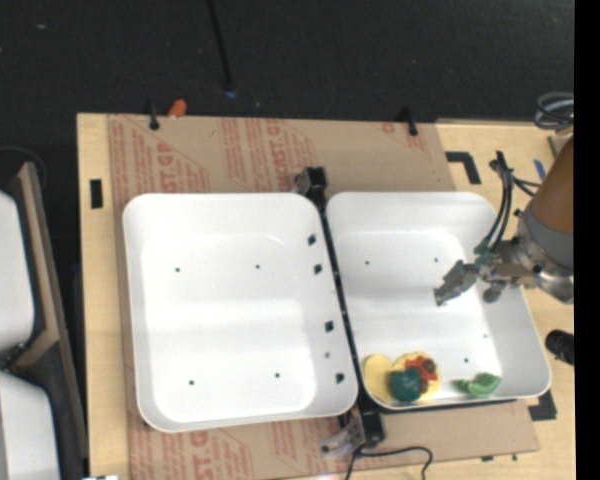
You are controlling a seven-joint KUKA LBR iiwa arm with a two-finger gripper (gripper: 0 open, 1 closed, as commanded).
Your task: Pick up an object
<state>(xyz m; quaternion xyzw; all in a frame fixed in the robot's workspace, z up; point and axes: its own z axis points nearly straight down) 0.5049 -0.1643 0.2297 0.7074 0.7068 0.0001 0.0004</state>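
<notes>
Several small objects lie clustered in the near corner of the right bin (400,228): a yellow piece (378,373), a teal ball-like object (405,387), a red and orange item (421,367) and a small green piece (477,383). My gripper (472,289) hangs over the right side of this bin, well above and behind the cluster. Its two grey fingers (449,289) are spread apart and open, with nothing between them. The orange-banded wrist enters from the right edge.
The left bin (230,298) sits beside the right one, with a black divider strip (325,268) between them. Both rest on a cardboard sheet (220,153) on the bench. Cables trail near the bench's front edge (380,458).
</notes>
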